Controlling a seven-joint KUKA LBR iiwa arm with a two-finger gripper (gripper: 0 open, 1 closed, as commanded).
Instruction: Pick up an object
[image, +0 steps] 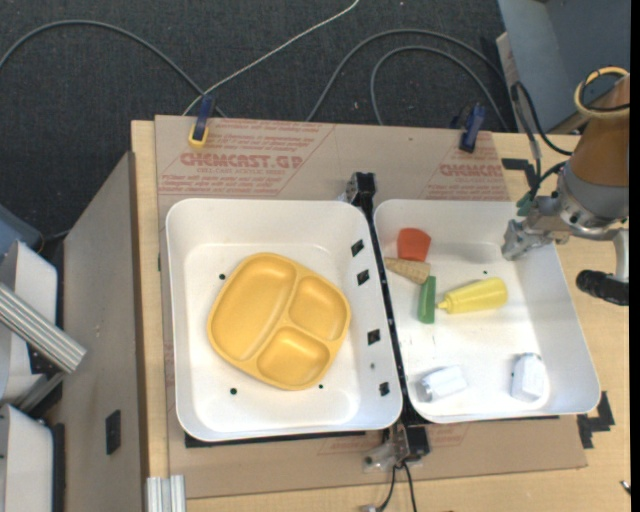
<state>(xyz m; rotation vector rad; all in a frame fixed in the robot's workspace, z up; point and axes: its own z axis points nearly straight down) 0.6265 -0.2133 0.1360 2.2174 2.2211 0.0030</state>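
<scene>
Lowest in the frame, two small white objects (441, 382) (528, 377) lie along the right bin's (560, 310) bottom edge, while a yellow three-section tray (278, 320) sits in the left bin (185, 300). Higher in the right bin come a yellow bottle-shaped toy (475, 296), a green stick (427, 299), a tan cone (407, 269) (touching the stick's upper end) and a red block (414, 243). At the upper right, the gripper (518, 240) hangs over that bin's top right corner, well apart from the toys, and whether it is parted or closed I cannot tell.

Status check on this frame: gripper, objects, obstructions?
Gripper over right bin's far right rim, holding nothing visible. Yellow bottle, green piece, red block lying untouched. Nothing in the way.
</scene>
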